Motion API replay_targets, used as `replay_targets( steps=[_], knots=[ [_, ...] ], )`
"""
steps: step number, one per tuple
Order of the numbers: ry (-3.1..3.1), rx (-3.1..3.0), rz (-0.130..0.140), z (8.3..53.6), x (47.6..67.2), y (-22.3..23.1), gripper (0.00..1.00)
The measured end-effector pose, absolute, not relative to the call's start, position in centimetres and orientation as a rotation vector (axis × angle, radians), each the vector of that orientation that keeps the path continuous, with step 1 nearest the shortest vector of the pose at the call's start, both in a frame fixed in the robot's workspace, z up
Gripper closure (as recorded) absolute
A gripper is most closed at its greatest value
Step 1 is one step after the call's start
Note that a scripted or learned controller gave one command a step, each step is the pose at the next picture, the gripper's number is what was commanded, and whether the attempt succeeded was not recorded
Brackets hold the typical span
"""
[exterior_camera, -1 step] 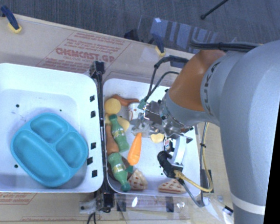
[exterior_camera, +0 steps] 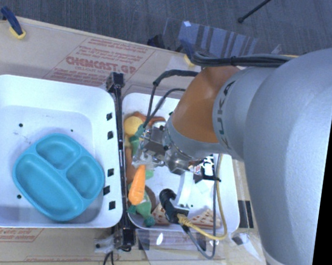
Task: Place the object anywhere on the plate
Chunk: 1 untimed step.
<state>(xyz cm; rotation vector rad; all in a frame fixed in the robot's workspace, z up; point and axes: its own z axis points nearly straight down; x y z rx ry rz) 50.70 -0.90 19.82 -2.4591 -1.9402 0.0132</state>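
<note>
Your arm [exterior_camera: 277, 126] reaches in from the right and hangs over the right bin [exterior_camera: 228, 211], hiding most of it. The orange band [exterior_camera: 200, 109] sits above the wrist, and the pincer [exterior_camera: 145, 147] is low at the bin's left side, close to the wall it shares with the left bin [exterior_camera: 10, 107]. You cannot tell from this angle whether the pincer is open or closed, and nothing can be seen gripped in it.

The things you might pick are all in the right bin. A toy carrot [exterior_camera: 138, 185] lies just below the pincer, its orange body pointing up toward the pincer and its green top toward the bin's near edge. Whether the pincer touches it is not clear. A yellow toy [exterior_camera: 132, 124] lies just above the pincer, near the bin's far left corner.

The blue plate [exterior_camera: 21, 179], split into three compartments, lies in the left bin toward its near side. It carries nothing. Both bins rest on the bench [exterior_camera: 91, 57], which is covered in brown printed cardboard.
</note>
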Motion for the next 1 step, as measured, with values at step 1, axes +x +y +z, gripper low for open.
replay_targets(
  steps=[1],
  knots=[
    [-1.938,-2.462,0.014,19.82,50.69,-1.03,0.0]
  ],
)
